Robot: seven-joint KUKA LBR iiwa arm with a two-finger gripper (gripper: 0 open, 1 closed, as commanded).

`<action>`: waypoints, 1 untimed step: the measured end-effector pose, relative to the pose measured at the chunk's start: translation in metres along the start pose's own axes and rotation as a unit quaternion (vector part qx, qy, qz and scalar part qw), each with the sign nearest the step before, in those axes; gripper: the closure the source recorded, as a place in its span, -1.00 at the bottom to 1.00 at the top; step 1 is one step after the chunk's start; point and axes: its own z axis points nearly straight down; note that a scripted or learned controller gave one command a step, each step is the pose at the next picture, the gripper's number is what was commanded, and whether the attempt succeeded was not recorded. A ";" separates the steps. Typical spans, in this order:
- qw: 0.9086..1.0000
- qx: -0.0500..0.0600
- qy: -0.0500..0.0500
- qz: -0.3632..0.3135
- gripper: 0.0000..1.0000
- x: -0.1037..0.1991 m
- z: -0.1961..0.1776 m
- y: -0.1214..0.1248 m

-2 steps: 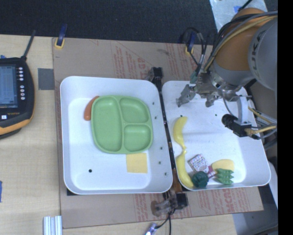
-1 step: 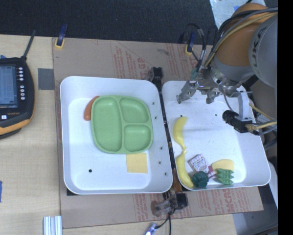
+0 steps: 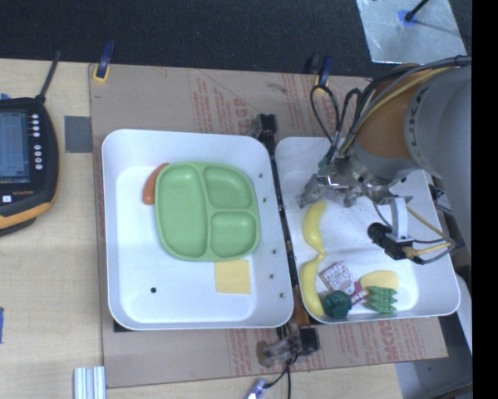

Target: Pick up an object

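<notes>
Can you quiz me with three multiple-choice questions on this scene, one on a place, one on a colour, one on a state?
1. Where is the green tray?
A. in the left bin
B. in the right bin
C. on the bare bench

2. What colour is the flat square lying just below the tray?
A. blue
B. yellow
C. black

3. How does the tray lie?
A. flipped over
B. standing on edge
C. flat, compartments facing up

Answers:
1 A, the tray sits inside the left bin's white rim.
2 B, the square is pale yellow against the white floor.
3 C, its three compartments show open to the camera.
</notes>
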 end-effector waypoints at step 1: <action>1.000 -0.001 0.000 0.000 -1.00 0.000 -0.001 -0.035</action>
